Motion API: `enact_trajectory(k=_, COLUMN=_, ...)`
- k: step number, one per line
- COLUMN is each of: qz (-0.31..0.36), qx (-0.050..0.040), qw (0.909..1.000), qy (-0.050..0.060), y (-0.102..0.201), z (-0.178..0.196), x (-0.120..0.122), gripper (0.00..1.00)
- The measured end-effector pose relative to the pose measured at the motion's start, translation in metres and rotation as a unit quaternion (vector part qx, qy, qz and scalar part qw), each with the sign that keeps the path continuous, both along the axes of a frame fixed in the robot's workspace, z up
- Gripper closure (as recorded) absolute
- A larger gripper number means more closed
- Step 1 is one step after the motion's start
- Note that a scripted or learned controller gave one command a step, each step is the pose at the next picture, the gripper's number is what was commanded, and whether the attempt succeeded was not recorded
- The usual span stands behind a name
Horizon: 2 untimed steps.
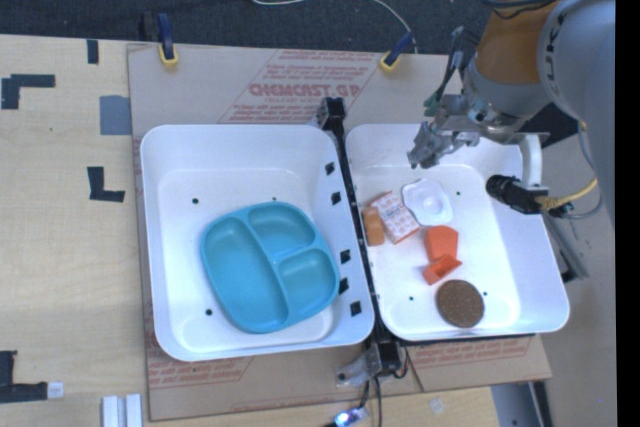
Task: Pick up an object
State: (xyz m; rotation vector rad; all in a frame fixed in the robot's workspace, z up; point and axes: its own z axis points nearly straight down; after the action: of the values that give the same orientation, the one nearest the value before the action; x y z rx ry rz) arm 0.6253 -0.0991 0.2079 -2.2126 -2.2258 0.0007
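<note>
The claw (427,152) hangs over the far part of the right bin (520,315); its fingertips look close together with nothing between them, but I cannot tell this for sure. Just below it lies a white cup lid (428,201), beside that a small packet (394,216) and an orange block (441,254). Further toward the near edge rests a brown disc (460,303). Far to its left, in the left bin (165,215), lies a blue divided plate (268,264).

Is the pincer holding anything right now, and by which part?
Nothing is held: the pincer hangs above the right bin's far end, apart from its items.
</note>
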Motion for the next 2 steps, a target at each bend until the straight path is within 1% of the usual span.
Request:
enact_trajectory(k=1, qz=0.0, qx=-0.0001, qw=1.0, qy=0.0, y=0.051, z=-0.008, x=0.003, gripper=1.0)
enact_trajectory(k=2, qz=0.0, qx=0.0001, qw=1.0, qy=0.0, y=0.108, z=-0.014, x=0.008, gripper=1.0)
